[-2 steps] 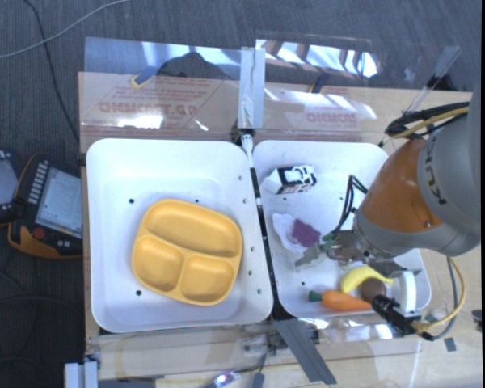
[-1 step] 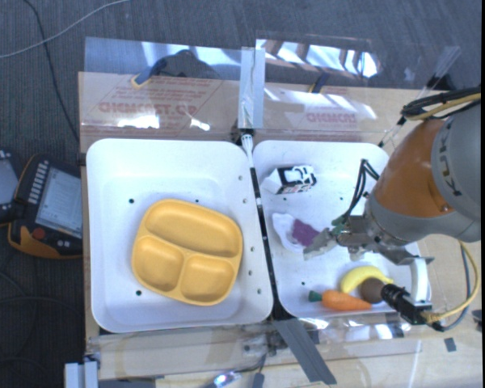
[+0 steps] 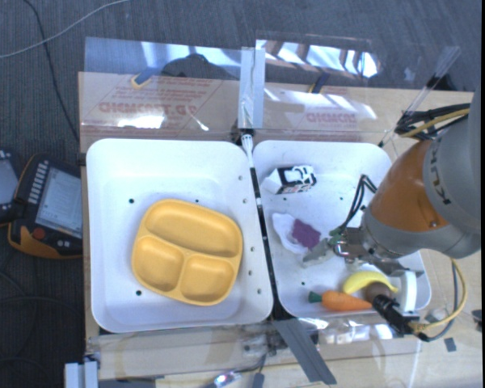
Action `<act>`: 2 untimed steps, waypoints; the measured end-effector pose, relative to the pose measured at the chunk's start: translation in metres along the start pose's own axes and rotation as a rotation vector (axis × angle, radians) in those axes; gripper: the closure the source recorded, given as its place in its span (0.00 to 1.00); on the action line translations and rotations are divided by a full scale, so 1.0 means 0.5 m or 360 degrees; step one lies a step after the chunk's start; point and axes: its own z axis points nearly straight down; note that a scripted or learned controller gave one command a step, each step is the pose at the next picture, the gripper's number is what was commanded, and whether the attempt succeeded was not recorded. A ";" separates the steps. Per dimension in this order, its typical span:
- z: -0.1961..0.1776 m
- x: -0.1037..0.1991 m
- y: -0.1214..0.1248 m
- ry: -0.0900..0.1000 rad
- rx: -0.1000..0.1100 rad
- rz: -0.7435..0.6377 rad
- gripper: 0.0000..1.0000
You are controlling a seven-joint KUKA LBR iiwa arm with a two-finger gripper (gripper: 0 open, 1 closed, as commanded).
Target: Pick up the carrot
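Gripper [image 3: 327, 249] low in right bin [image 3: 372, 153], beside purple-and-white piece [image 3: 301, 234]; finger opening cannot be told, nothing seen in grasp. Carrot [image 3: 343, 301] flat near bin's front wall, touching banana [image 3: 366, 282], well apart from gripper: likely approach not yet aligned. Black-and-white toy [image 3: 296, 178] toward rear. Yellow tray [image 3: 187, 251] sits in left bin [image 3: 113, 176], away from work.

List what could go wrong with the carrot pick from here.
1. The carrot lies against the banana, so the tool may catch the banana too.
2. The carrot sits near the right bin's front wall, leaving little room on that side.
3. The tool sits nearer the purple piece than the carrot.
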 end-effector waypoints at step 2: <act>-0.028 -0.034 0.000 0.0002 0.0008 0.0106 0.00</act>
